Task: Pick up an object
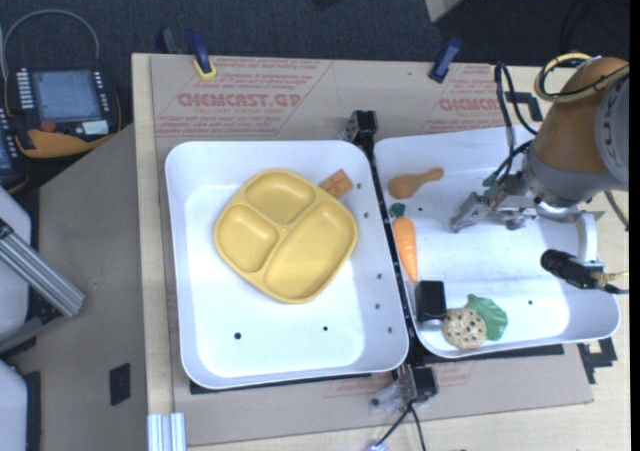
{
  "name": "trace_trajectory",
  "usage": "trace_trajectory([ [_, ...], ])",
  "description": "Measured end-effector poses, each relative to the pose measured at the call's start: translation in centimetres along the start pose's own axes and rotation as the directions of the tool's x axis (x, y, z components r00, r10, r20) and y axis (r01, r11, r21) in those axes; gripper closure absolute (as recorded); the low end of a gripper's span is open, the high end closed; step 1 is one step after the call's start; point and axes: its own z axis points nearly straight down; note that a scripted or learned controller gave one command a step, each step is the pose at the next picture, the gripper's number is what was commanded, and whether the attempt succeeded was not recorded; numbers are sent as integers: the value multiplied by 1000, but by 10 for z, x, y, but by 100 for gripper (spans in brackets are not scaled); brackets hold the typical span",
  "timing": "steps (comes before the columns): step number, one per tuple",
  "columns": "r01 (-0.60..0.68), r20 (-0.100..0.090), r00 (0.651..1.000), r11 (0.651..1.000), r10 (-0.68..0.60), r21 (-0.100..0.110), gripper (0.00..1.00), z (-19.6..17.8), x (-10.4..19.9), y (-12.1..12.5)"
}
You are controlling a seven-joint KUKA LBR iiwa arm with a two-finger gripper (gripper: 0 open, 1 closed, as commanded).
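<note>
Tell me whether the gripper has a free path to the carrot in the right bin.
Probably yes. The gripper hangs over bare bin floor, and the carrot lies apart from the other toys with nothing between them, though it sits against the bin's left wall.

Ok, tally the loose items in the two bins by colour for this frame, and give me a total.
Yellow: 1, the divided plate in the left bin
Orange: 1, the carrot
Tan or brown: 3, the drumstick, the cookie, the small block at the plate's edge
Green: 1, the leafy piece
Black: 1, the small block
Total: 7
</note>
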Motion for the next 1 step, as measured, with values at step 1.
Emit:
trace_trajectory([
  [1,2,0,1000,1000,-2,-14,100,-14,2,4],
])
